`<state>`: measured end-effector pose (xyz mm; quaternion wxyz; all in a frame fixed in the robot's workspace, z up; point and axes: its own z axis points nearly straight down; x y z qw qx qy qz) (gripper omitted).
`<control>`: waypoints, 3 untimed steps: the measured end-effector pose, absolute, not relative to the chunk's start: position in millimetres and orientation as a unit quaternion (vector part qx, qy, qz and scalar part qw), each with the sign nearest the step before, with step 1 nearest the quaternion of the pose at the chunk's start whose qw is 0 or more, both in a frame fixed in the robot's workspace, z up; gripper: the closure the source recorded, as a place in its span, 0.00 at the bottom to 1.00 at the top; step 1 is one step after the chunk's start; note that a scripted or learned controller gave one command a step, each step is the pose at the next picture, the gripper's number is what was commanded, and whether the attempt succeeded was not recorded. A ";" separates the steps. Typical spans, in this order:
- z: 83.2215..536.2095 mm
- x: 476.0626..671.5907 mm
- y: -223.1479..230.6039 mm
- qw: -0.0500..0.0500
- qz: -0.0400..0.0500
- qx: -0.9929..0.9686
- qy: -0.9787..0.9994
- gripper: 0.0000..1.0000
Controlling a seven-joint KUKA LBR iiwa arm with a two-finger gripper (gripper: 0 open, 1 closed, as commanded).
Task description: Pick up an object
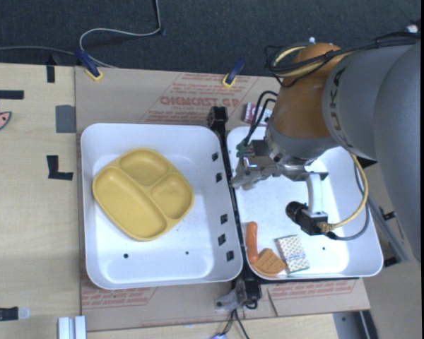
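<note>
From where I stand, the grey arm leans in over the right bin [367, 260], its gripper [249, 171] low near that bin's left wall, and I cannot tell whether it is clenched or released, since the wrist hides most of it. Nothing shows held there. The likely things to pick lie in the near left corner of the same bin: an orange carrot-like stick [252, 237], a tan waffle-shaped piece [270, 263] touching its lower end, and a small patterned packet [292, 252] just beside the waffle. All three look light; the stick seems stiff and round, so it may roll, and is best taken across its middle. The packet looks flat and thin, hard to get under. In the left bin [99, 260] a yellow divided plate [142, 193] sits alone, rigid and broad, graspable at its rim.
</note>
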<state>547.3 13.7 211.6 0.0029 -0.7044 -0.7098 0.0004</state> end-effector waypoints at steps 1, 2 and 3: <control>196.6 527.6 102.0 0.001 0.001 -0.706 -0.708 1.00; 196.6 527.6 101.8 0.001 0.001 -0.706 -0.708 0.00; 205.8 527.7 102.9 0.002 0.001 -0.705 -0.709 1.00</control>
